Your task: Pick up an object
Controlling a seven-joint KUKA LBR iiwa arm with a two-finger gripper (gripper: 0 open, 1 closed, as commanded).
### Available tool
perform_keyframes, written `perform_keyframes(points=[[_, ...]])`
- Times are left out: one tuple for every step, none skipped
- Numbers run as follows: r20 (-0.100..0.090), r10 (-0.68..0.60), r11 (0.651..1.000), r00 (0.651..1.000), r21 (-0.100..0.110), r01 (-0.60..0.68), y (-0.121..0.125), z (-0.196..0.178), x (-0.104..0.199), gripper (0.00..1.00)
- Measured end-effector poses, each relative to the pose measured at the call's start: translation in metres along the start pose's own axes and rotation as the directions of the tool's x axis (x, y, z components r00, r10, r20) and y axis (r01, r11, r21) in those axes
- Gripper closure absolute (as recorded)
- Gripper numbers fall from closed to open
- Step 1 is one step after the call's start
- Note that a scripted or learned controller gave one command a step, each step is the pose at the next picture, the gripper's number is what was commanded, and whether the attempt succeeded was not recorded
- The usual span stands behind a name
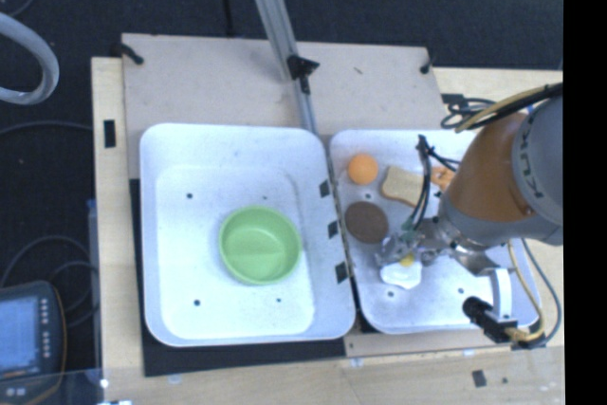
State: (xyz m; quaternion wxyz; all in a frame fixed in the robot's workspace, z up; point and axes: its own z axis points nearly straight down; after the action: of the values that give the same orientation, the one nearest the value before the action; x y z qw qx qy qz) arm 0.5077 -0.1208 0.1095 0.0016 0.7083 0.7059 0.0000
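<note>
The claw (406, 253) hung over a white lump (401, 275); I couldn't tell its opening. Crowded against the brown disc (365, 221), it might slip.

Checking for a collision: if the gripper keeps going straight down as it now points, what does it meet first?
Most likely the white object directly under the gripper, though depth is hard to judge here.

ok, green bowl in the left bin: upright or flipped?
Upright. The green bowl shows its open hollow and full rim to the camera view, sitting flat on the left bin floor, with nothing visible inside it.
</note>
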Motion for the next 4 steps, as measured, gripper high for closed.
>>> perform_keyframes(points=[[-0.001,-0.008,1.0,1.0,0.0,0.008,-0.002,-0.044,0.005,1.0],[0.0,-0.009,1.0,1.0,-0.003,0.009,-0.001,-0.106,0.001,1.0],[0.0,-0.009,1.0,1.0,-0.003,0.009,0.002,-0.158,0.001,1.0],[-0.001,-0.011,1.0,1.0,0.004,0.011,0.024,-0.142,0.051,1.0]])
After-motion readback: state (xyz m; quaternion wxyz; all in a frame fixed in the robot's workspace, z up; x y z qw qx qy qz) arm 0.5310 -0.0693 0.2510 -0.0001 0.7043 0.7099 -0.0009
